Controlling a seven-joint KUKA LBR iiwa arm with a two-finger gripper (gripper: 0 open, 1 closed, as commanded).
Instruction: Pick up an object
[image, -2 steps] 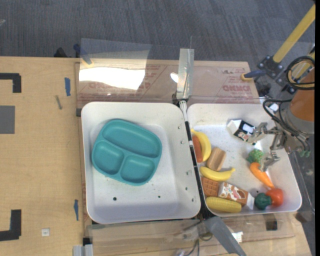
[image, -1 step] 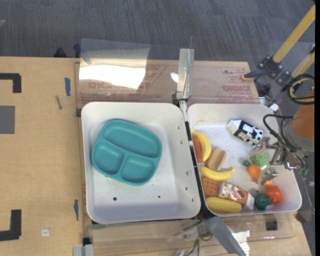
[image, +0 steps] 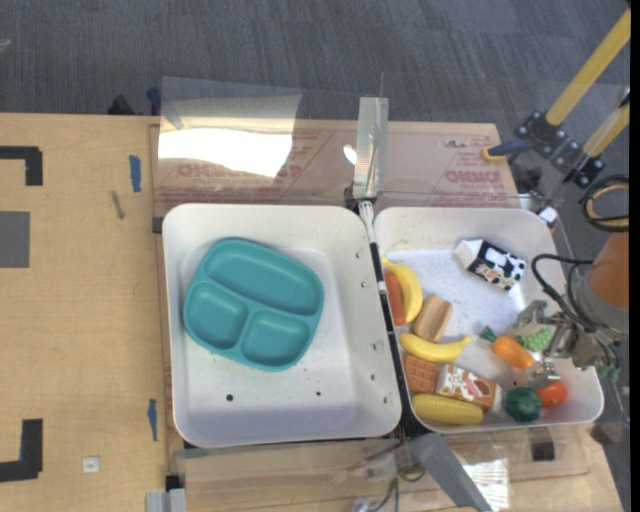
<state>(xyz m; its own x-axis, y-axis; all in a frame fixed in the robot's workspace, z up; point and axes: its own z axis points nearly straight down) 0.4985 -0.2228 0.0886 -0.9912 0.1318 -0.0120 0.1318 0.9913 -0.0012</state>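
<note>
**Two bins on the bench, arm low over the right bin's right edge**

Nearest the onlooker, along the front edge of the right bin (image: 575, 415), lie a yellow corn cob (image: 447, 409), a small carton with a red-and-white label (image: 468, 386) whose print is too small to read, a dark green round piece (image: 521, 403) and an orange-red one (image: 553, 394) touching it near the front right corner. A waffle-patterned piece (image: 420, 375) sits against the divider edge, just behind the corn. Toward the middle lie a banana (image: 433, 347), a tan bread-like piece (image: 433, 317) and an orange carrot with green top (image: 516, 350). The gripper (image: 560, 345) hangs over the right edge, just beside the carrot and above the round pieces; nothing can be seen between its fingers, and whether they are spread or closed cannot be told. The orange band of the arm (image: 612, 280) shows behind it. Farther back, a second banana with a red piece beside it (image: 404, 290) lies along the divider, and a white carton with black cow-like patches (image: 491, 264) rests near the far edge.

The left bin (image: 200, 410) carries a teal three-compartment plate (image: 254, 303), set toward its left side.

Beyond both bins, clear panels (image: 440, 165) bear faint reddish lettering, illegible here.
</note>
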